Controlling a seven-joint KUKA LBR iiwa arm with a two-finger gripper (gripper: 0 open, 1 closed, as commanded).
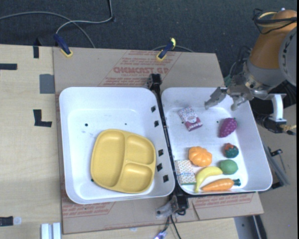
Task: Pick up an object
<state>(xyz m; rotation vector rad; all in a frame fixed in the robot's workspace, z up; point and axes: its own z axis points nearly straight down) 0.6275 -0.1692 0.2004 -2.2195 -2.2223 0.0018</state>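
Gripper [224, 99] hovers over the back right of the right white plastic bin [256, 133]. Fingers look spread apart, nothing between them.

Using the purple toy grape bunch [227, 127] as landmark, it sits just below and slightly right of the fingertips, apart from them. Left of it: small red-and-white printed packet [190, 118], lying flat. Below it: small red-and-green round toy [230, 150], then a green round toy fruit [229, 167]. Below-left: orange ribbed toy pumpkin [200, 156], a yellow toy banana [207, 175], an orange toy carrot [219, 184] touching the banana, and a patterned flat sachet [184, 171] against the bin's left wall. Nothing overlaps the grapes.

Far left of the grapes, the left white bin [74, 113] holds a yellow three-compartment plastic tray [123, 160].

Bins sit on a brown cardboard sheet [129, 68] over a pale wood bench [15, 148], clipped at the back with blue-and-yellow clamps [63, 46]. Dark carpet [164, 9] behind, cables trailing across it.
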